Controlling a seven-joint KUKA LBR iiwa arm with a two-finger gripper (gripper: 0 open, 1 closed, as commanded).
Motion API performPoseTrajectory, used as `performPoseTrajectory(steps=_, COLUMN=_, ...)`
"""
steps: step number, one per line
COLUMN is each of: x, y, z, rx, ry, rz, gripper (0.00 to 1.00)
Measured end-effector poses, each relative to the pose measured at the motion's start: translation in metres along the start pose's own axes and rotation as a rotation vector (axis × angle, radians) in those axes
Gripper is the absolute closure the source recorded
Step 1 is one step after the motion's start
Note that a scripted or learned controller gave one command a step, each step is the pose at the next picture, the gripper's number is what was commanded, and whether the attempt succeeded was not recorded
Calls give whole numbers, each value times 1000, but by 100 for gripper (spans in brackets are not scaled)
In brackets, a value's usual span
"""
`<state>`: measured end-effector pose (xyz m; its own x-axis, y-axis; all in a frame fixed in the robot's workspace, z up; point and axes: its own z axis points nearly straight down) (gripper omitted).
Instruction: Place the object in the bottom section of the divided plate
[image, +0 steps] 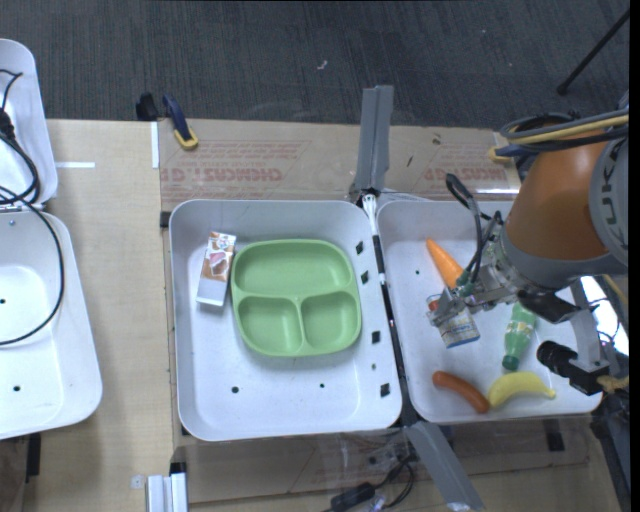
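Note:
A green divided plate (296, 243) lies in the left bin (190, 380), with one wide section at the back and two smaller sections at the front. My gripper (450, 303) is low in the right bin (410, 390), right over a small grey and blue can (461, 329) that lies on its side. The can's upper end is hidden under the gripper, and I cannot tell whether it is held. An orange carrot (443, 259) lies just behind the gripper.
In the right bin, a green bottle (518, 335), a yellow banana (521, 388) and a red sausage (461, 391) lie near the front. A small printed box (215, 268) sits left of the plate. A grey divider post (375, 140) stands between the bins.

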<state>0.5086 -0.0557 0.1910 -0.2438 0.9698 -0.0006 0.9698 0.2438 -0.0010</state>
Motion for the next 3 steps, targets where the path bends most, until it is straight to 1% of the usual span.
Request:
performPoseTrajectory(steps=1, x=82, y=49, z=-3, rx=3, ry=0, rz=19, gripper=100)
performPoseTrajectory(steps=2, x=143, y=106, z=-15, rx=2, ry=-1, rz=-130, gripper=100)
performPoseTrajectory(steps=3, x=101, y=83, z=0, rx=3, ry=-1, rz=-86, gripper=100)
